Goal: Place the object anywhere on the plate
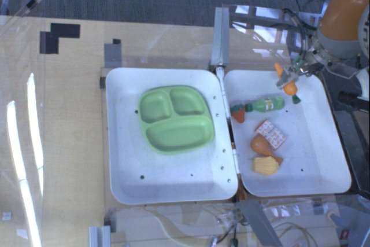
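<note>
A green plate [176, 120] with three compartments lies in the left bin [124, 182], with nothing on it. My gripper [293, 73] hangs over the far edge of the right bin [332, 165], reaching in from the upper right. A small orange object [289, 88] sits right at the gripper's tip, with another orange bit [279, 69] just left of it. Whether the gripper holds it, I cannot tell. A green bottle [263, 105] lies just below and to the left of the gripper.
The right bin also holds a small red piece [238, 115], a red-and-white checked packet [270, 133], an orange-brown item [262, 145] and a yellow item [265, 166]. A metal divider [219, 43] stands between the bins at the back.
</note>
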You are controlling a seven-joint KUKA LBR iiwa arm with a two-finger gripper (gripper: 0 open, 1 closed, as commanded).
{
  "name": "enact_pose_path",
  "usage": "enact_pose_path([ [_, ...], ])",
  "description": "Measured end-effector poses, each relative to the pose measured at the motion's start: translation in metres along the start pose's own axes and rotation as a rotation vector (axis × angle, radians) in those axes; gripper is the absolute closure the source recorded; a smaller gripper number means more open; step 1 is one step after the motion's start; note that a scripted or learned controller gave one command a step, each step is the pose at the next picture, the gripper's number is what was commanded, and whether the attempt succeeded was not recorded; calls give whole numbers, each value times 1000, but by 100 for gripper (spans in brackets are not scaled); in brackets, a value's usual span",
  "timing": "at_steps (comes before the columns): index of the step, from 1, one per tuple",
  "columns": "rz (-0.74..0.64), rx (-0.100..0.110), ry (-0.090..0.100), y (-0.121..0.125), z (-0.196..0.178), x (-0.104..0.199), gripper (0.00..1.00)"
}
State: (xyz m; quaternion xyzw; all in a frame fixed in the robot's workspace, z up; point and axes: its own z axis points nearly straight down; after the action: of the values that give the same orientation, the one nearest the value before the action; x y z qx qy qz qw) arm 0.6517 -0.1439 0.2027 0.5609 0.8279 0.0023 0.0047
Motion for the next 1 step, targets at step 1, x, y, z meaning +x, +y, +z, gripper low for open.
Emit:
enact_pose_path([
  [1,111,3,3,13,-6,77,100],
])
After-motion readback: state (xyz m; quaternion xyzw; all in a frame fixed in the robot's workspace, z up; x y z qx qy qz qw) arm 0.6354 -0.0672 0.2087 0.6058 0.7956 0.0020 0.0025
